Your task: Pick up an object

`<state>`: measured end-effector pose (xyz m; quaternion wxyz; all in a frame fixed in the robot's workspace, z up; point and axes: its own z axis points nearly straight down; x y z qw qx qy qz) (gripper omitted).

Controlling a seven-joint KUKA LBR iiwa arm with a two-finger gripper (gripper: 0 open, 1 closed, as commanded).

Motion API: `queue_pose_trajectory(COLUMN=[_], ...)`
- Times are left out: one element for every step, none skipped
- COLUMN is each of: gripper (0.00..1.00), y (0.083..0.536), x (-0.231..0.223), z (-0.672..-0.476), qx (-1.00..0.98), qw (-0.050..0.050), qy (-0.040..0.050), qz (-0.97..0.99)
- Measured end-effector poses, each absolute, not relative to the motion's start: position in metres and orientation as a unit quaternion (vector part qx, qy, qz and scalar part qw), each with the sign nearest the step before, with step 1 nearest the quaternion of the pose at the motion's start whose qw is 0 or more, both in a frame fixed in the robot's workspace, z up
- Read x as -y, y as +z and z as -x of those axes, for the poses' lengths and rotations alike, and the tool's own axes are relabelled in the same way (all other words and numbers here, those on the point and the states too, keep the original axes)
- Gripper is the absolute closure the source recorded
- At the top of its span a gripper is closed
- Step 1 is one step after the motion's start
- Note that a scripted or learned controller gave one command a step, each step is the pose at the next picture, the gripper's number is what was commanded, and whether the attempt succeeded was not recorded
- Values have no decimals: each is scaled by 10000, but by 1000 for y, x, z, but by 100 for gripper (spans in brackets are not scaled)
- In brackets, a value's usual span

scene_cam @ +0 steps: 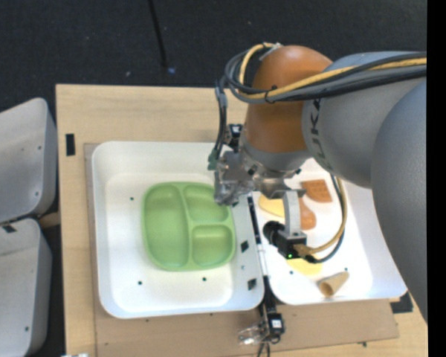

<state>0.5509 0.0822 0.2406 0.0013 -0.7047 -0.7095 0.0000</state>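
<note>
Hovering with gripper (227, 192), finger state unreadable, at right rim of green, divided plastic plate (187, 225), lying leftward.

This looks like a robotics lab: a cabled grey arm (357, 125) reaches over a plywood surface (134, 103) holding two white bins (119, 288), toy food in the right one, dark carpet (97, 28) beyond the far edge.

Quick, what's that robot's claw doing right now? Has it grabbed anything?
Gripper: cannot be told whether open or closed; it sits low over the right edge of the green tray in the left bin, with nothing seen held.
</note>
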Motion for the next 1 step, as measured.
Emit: queue_pose_trajectory(gripper=[0], y=[241], x=[-80], z=[-551], qx=[7079], qw=[8], qy=[1], qz=[7063])
